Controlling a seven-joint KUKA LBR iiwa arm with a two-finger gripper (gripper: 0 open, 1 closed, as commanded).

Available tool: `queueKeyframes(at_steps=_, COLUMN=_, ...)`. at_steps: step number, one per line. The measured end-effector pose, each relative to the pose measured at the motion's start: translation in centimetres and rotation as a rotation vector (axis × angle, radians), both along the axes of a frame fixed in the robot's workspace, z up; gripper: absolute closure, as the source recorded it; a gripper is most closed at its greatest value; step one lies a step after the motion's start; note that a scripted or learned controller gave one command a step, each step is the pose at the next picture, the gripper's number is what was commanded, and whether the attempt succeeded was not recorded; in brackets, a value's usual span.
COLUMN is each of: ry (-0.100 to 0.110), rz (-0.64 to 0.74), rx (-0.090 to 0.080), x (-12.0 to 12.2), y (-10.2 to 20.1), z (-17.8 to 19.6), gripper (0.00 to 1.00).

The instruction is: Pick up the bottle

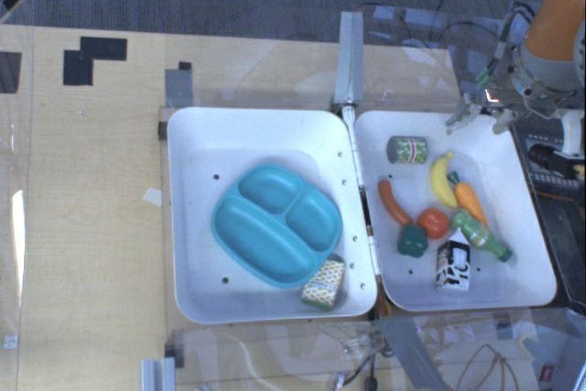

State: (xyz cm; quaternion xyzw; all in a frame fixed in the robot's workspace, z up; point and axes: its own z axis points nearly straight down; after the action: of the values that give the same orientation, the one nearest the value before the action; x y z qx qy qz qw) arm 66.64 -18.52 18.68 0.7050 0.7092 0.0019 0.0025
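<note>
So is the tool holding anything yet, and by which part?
Nothing is held. The tool hangs open at the right bin's far edge; the green bottle lies untouched near the bin's right side.

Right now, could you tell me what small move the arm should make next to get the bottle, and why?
Probably bring the gripper along the right bin's far side toward the near one and over the green bottle. The gripper hangs at the far rim, while the bottle lies tilted beside the carrot and milk carton.
</note>
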Motion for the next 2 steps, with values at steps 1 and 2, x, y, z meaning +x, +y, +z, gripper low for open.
queueKeyframes(at_steps=1, ry=0.005, rz=-0.276, rx=0.007, x=-6.0, y=-1.6, z=-9.0, gripper=0.00)
queueKeyframes(at_steps=2, ry=-0.004, rz=-0.339, rx=0.004, x=-14.9, y=1.9, z=-9.8, gripper=0.00)
